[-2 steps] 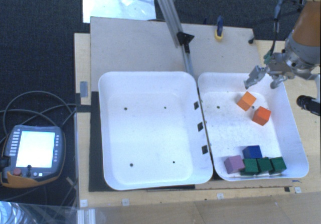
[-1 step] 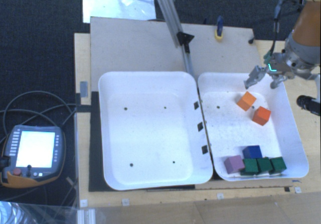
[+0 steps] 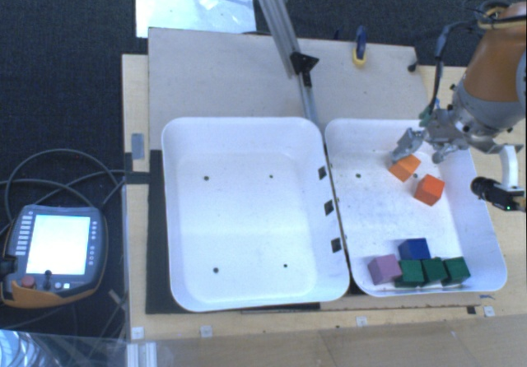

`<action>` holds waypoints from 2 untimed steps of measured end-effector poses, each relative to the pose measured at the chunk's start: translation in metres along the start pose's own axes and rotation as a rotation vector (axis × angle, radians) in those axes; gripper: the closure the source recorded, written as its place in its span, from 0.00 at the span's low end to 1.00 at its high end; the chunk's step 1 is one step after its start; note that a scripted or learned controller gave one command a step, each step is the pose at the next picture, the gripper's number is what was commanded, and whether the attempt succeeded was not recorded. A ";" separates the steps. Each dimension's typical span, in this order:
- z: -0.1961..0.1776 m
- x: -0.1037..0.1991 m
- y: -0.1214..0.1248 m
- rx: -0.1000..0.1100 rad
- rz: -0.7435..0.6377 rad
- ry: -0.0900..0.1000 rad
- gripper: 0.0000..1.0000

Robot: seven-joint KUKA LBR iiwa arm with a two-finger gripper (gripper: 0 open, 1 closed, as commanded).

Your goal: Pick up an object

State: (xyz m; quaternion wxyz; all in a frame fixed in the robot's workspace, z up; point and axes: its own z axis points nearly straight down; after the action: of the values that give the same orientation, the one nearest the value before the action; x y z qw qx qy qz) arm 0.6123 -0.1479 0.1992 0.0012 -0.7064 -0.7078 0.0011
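In the right bin (image 3: 362, 217), a small orange block (image 3: 404, 168) lies near the back, with a larger red-orange block (image 3: 429, 189) just to its right and nearer. My gripper (image 3: 425, 148) hangs over the back of this bin, open, fingers spread. Its left finger (image 3: 406, 143) sits right above the small orange block, and nothing is between the fingers. Along the bin's front edge sit a purple block (image 3: 383, 268), a blue block (image 3: 414, 248) and several green blocks (image 3: 432, 271).
The left bin (image 3: 177, 192) stands beside the right one, joined by black clips (image 3: 328, 207). A slanted metal pole (image 3: 280, 20) rises behind the bins. A teach pendant (image 3: 53, 254) lies off the bench at the left.
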 end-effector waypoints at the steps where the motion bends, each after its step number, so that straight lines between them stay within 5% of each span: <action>1: 0.042 -0.001 -0.002 -0.001 0.000 0.000 0.00; 2: 0.086 -0.007 -0.005 0.000 0.000 0.000 0.00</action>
State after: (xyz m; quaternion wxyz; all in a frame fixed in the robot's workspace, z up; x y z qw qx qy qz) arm 0.6073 -0.1553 0.1136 0.0009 -0.7065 -0.7077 0.0010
